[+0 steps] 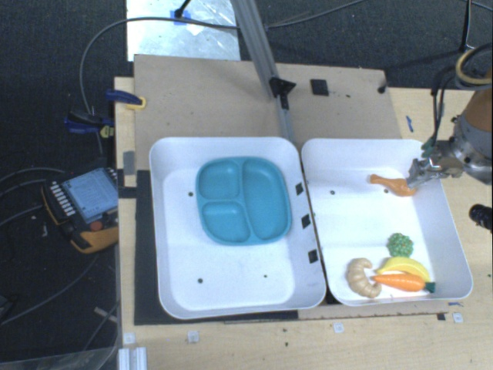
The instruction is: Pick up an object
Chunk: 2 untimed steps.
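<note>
The right bin (347, 230) holds several toy foods. An orange drumstick-shaped piece (390, 183) lies near its far right side. At the front right corner a green broccoli (399, 244), a yellow banana (407, 267), an orange carrot (400, 282) and a tan croissant (361, 277) sit close together. My gripper (424, 171) is low over the bin's right wall, right at the drumstick's right end. Whether it touches the piece is not clear.
The left bin (185, 276) holds a blue divided plate (243, 200). A grey pole (258, 37) slants across the back of the bench. Clamps and a handheld device (85, 206) lie off the bench to the left.
</note>
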Each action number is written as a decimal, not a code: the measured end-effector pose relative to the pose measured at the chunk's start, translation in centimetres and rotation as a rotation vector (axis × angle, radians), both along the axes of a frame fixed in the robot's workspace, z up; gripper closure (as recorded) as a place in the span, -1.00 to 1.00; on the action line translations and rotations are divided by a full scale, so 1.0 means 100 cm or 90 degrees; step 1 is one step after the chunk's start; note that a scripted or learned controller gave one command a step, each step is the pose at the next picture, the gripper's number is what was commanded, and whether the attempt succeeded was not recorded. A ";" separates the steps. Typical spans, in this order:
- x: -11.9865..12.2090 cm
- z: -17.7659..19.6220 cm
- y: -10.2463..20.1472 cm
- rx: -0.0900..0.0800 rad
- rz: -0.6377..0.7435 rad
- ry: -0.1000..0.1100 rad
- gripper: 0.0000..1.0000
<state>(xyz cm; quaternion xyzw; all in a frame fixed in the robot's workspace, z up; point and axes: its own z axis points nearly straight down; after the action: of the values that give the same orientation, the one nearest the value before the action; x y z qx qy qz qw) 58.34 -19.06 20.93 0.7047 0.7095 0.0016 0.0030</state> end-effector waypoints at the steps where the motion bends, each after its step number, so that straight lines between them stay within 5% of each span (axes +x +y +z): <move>1: 0.011 0.053 -0.002 0.000 0.000 0.000 1.00; 2: 0.008 0.040 0.044 0.002 0.001 0.004 1.00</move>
<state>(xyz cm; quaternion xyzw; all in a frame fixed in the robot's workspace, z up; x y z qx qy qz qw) 59.16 -14.62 24.95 0.7039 0.7103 0.0005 0.0001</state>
